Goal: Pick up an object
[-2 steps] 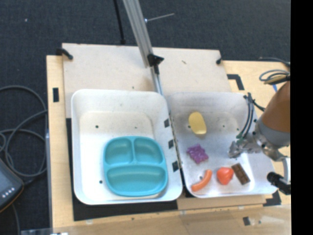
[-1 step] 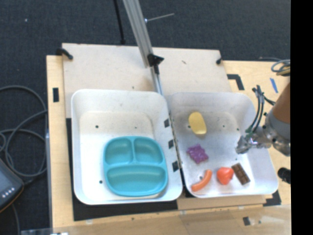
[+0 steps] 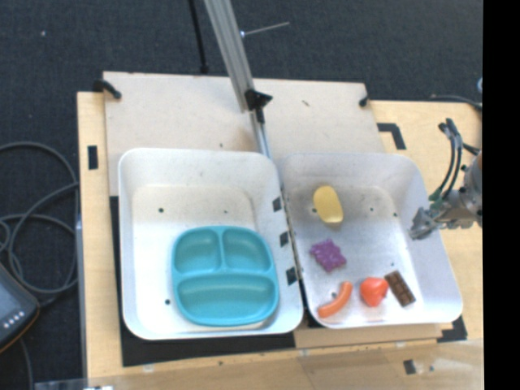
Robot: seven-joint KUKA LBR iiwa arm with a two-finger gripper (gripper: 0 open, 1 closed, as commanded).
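The right bin [image 3: 422,242] holds a yellow rounded object [image 3: 328,205], a purple knobbly piece [image 3: 328,255], an orange carrot-like stick [image 3: 335,299], a red-orange tomato-like ball [image 3: 373,292] and a small brown bar [image 3: 400,288]. My gripper [image 3: 424,223] sits at the bin's right rim, well right of the yellow object and above the brown bar. Nothing shows between its fingers, and their state is too small to read.
The left bin [image 3: 138,218] bears a teal divided plate [image 3: 223,275]. A slanted metal pole [image 3: 231,43] rises from the back of the bench between the bins. Cables hang at the right edge by the arm [image 3: 463,201].
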